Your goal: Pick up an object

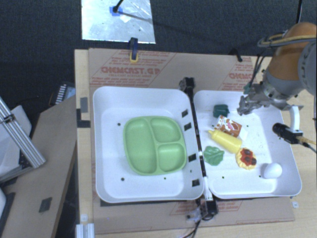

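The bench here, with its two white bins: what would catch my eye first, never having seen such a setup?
Likely the pale green divided plate, lying alone in the left bin. Next, the cluster of small toy foods in the right bin: a yellow bottle, a green leaf, a white egg. Above that bin's far edge hangs the grey arm's end effector, under an orange band.

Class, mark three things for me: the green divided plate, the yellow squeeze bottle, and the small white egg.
green divided plate (142, 148), camera view, on the floor of its large left compartment.
yellow squeeze bottle (227, 141), camera view, on the middle of its body.
small white egg (271, 170), camera view, on its rounded top.
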Robot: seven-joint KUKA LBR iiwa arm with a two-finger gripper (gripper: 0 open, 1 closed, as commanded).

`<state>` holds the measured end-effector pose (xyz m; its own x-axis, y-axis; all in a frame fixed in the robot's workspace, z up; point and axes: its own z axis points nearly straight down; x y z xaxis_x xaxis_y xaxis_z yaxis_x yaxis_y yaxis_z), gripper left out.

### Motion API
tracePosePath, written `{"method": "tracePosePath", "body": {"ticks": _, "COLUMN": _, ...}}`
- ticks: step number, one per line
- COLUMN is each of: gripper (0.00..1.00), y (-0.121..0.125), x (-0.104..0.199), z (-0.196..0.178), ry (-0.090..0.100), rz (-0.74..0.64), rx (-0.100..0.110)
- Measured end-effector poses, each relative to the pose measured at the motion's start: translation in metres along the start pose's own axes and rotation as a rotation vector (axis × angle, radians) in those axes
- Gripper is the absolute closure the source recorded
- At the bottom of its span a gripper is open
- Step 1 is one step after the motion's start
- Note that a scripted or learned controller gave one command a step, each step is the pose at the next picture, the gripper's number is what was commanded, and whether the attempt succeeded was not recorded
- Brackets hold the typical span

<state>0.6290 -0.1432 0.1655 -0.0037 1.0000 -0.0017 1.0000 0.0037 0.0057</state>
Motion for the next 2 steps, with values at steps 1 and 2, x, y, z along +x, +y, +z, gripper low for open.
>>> {"method": "tracePosePath", "body": {"ticks": 1, "gripper": 1.00, "y": 0.002, "x": 0.000, "z": -0.055, "ry": 0.000, "rz": -0.001, "rx": -0.002}}
{"method": "tracePosePath", "body": {"ticks": 2, "gripper": 1.00, "y": -0.006, "x": 0.053, "z": -0.052, "ry": 0.003, "rz": -0.005, "rx": 0.005}}
